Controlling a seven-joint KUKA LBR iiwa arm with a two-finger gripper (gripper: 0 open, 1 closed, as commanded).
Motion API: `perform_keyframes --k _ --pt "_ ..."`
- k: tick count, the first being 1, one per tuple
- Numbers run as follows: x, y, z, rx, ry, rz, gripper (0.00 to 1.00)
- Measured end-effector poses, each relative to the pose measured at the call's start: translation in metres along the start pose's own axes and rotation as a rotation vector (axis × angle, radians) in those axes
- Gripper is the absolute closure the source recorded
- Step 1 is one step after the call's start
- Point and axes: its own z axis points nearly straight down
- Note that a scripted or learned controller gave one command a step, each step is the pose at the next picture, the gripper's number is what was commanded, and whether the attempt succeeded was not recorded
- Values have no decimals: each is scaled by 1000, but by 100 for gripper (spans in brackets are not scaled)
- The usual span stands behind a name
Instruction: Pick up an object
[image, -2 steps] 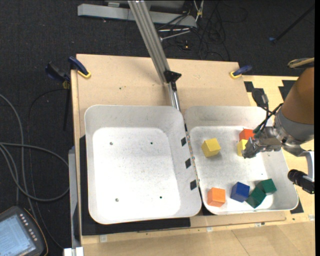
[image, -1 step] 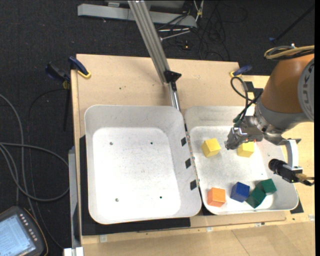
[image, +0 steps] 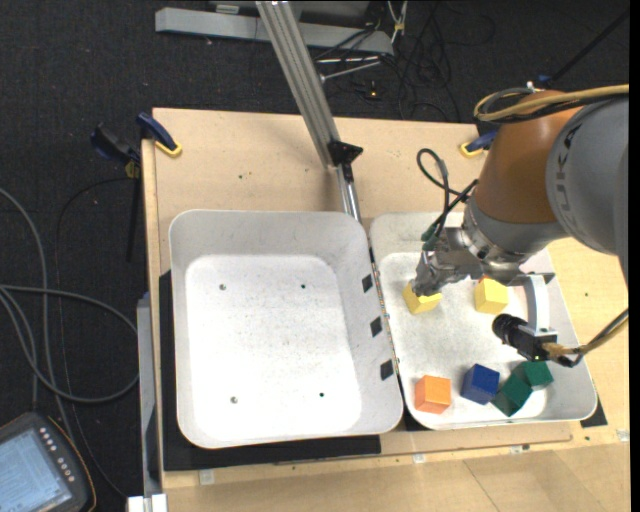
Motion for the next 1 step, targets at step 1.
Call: perform_keyframes --k 1 --pt "50 25 -12 -4 0 0 100"
